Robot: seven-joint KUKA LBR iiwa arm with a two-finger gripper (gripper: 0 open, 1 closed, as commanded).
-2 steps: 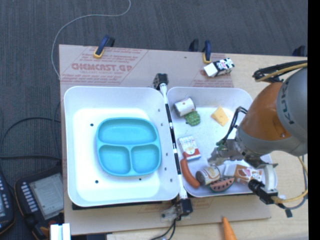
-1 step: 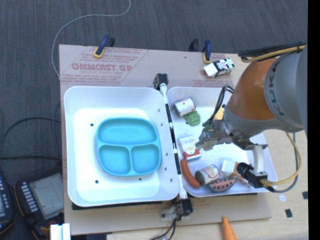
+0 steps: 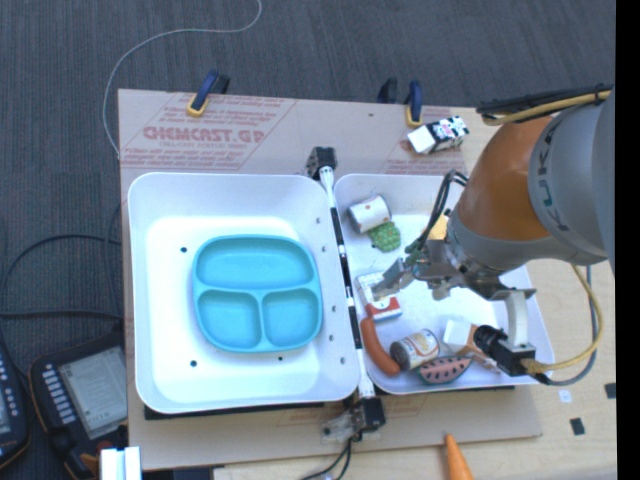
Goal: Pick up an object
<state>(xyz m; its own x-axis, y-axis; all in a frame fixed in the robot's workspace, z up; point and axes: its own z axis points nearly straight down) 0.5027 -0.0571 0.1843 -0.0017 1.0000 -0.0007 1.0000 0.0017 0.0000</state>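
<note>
The right white bin (image 3: 352,196) holds a small white cylinder (image 3: 368,211), a green lumpy piece (image 3: 386,236), a red sausage (image 3: 374,342), a labelled can (image 3: 417,347) and a watermelon slice (image 3: 444,369). The jaws (image 3: 392,280) hover above them; their opening cannot be told. A blue divided plastic tray (image 3: 258,293) lies in the left bin (image 3: 160,200).

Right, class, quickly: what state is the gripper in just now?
Gripper: over the right bin, above a small white item; open or closed cannot be told.
</note>
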